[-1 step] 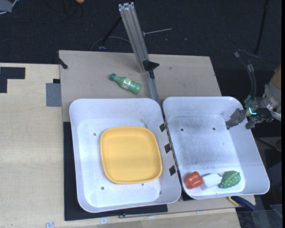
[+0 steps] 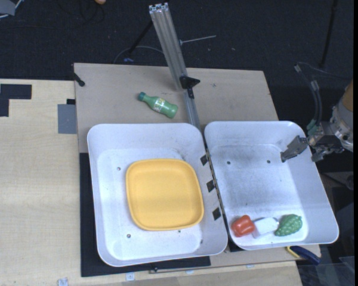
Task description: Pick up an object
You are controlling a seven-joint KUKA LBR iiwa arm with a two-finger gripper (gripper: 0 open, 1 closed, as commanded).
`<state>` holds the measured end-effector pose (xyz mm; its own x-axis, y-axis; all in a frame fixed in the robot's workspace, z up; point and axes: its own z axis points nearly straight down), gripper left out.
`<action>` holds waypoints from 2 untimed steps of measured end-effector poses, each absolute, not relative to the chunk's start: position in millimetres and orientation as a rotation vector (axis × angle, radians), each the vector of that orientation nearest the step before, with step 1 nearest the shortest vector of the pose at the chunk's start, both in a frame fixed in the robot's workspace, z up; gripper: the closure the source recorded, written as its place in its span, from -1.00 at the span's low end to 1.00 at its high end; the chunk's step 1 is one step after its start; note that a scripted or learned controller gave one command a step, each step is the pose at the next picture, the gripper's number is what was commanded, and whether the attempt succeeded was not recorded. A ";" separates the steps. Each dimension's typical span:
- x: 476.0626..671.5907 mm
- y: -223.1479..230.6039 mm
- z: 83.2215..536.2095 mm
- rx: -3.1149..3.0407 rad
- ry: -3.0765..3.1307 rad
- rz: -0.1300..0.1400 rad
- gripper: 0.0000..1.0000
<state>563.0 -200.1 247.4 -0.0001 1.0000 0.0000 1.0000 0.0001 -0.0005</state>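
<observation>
The tan wooden counter (image 2: 238, 94) carries two shallow white plastic bins, left (image 2: 101, 154) and right (image 2: 313, 183), touching side by side along its near edge. A small green plastic bottle (image 2: 158, 105) lies on its side near the far edge.

The arm (image 2: 345, 115) behind the tool (image 2: 305, 149) is cut off at right.

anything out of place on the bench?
Yes: a green bottle lies on its side on the bench board, outside both bins, behind the left bin. The other small items sit in the right bin's near corner, and the yellow plate lies flat.
</observation>
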 end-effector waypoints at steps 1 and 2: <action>557.5 -204.6 201.9 -2.218 -2.220 0.004 -1.00; 558.8 -196.8 155.2 -2.219 -2.218 0.004 -1.00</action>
<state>558.8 -196.8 155.2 0.0003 1.0000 0.0013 1.0000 -0.0003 -0.0045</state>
